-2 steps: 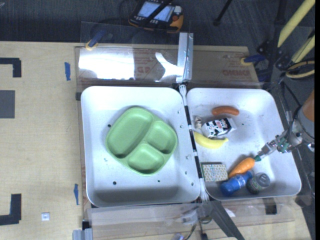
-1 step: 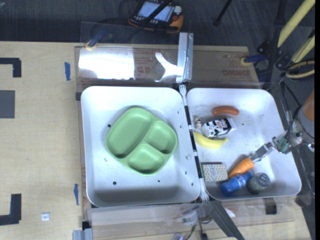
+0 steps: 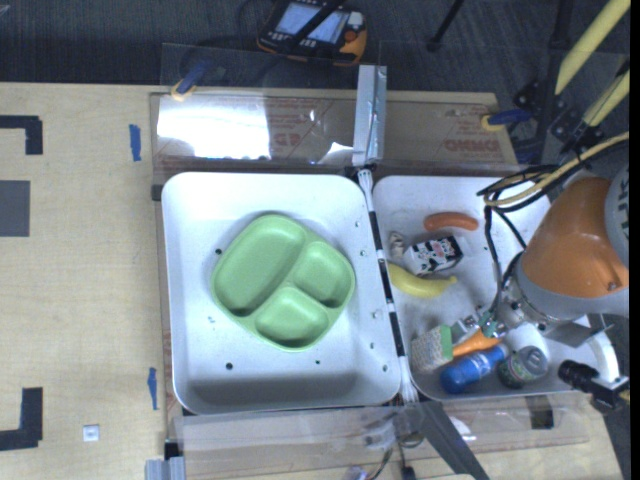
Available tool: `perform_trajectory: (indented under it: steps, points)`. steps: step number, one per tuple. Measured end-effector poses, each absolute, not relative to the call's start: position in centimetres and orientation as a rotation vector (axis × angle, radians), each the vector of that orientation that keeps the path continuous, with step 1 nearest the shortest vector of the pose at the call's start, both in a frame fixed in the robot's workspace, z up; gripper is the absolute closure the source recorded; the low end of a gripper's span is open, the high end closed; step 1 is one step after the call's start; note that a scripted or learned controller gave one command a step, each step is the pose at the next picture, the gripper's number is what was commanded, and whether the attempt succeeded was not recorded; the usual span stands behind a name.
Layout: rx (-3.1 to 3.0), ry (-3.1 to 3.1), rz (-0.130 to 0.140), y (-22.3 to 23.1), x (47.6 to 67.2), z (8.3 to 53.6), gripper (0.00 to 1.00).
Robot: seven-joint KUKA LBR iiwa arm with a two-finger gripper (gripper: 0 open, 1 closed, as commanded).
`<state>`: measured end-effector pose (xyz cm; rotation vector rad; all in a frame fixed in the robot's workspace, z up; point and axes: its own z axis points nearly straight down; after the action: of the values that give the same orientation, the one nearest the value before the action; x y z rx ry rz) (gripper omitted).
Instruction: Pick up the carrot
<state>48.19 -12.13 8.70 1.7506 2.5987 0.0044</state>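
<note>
The carrot [image 3: 477, 346] is a small orange piece lying near the front of the right bin [image 3: 405, 196], between a grey-green packet and a blue bottle. My gripper [image 3: 487, 322] hangs directly over the carrot's far end, low in the bin, below the arm's orange band [image 3: 568, 250]. The wrist hides the carrot's right tip and where the gripper meets it.
Also in the right bin: a reddish sausage [image 3: 452, 221], a black-and-white carton [image 3: 433, 253], a banana [image 3: 421, 283], a grey-green packet [image 3: 432, 348], a blue bottle [image 3: 468, 370] and a can [image 3: 521, 365]. The left bin [image 3: 190, 218] holds a green divided plate [image 3: 283, 278].
</note>
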Motion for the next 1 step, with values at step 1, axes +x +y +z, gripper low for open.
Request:
perform_trajectory:
  steps: [1]
  points:
    - [1.715,2.63,0.0,-14.53,49.37,22.53,0.0]
